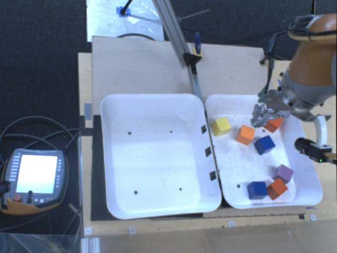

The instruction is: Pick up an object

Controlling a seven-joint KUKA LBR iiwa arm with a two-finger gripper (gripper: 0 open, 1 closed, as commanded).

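Grey arm (310, 62) reaching in over the desk's right edge, near the far right corner. Orange band wrapped round the bulky upper segment, grey wrist below it angled down and toward the desk's middle. Black cables looping along the arm's far side. Gripper (261, 116) hanging low off the wrist, a metallic cluster pointed downward. Jaws blurred against the wrist housing, gap between them not readable. White bracket with a small black unit jutting from the wrist toward the desk's near right side.

7 small blocks (245, 135) lie scattered in the right bin (231, 194): yellow, oranges, blues, purple.
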